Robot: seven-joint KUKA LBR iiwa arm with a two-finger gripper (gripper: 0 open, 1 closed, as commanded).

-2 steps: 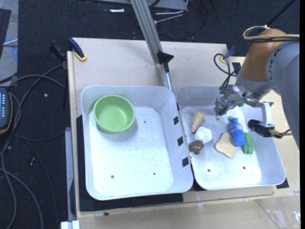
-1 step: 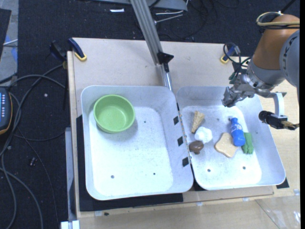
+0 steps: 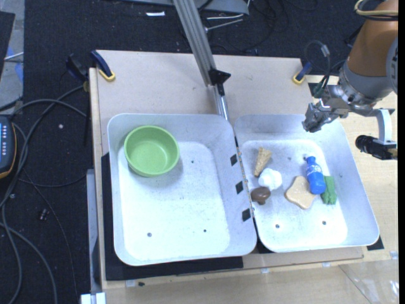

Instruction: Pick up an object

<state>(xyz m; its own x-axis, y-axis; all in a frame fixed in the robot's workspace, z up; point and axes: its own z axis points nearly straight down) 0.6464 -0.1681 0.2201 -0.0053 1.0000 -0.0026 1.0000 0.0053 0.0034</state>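
The right bin [image 3: 354, 227] holds a blue bottle [image 3: 314, 175], a green piece [image 3: 330, 190] beside it, a tan toast-shaped piece [image 3: 300, 193], a white lump [image 3: 271, 179], a brown lump [image 3: 260, 195] and a tan cone [image 3: 262, 160]. My gripper [image 3: 313, 121] hangs over the bin's far right rim, above and apart from all of these. It points down and left, with nothing seen between its fingers.
A green bowl [image 3: 151, 150] sits in the far left corner of the left bin [image 3: 177, 233]. A slanted metal pole [image 3: 199, 40] comes down to the divide between the bins. Clamps [image 3: 101, 65] grip the bench's far corners. Cables lie on the floor around.
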